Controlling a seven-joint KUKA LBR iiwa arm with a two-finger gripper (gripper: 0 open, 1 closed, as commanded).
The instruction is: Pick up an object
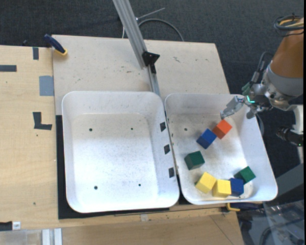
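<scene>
The right bin [191,108] holds several small cubes. An orange cube [222,128] lies toward its back, touching a blue cube [206,138]. A dark green cube [194,160] sits near the middle. Along the front edge lie two yellow cubes [206,182] [223,188], a second blue cube [236,186] and a second green cube [246,174]. My gripper [240,110] hangs over the bin's back right corner, just above and to the right of the orange cube. It is open, and nothing sits between its fingers.
The left bin [117,152] sits beside the right one, with a black-marked divider between them. A slanted metal rail [130,24] runs down from the top to the bins' back edge. A blue and yellow clamp [56,44] lies at the bench's far left corner.
</scene>
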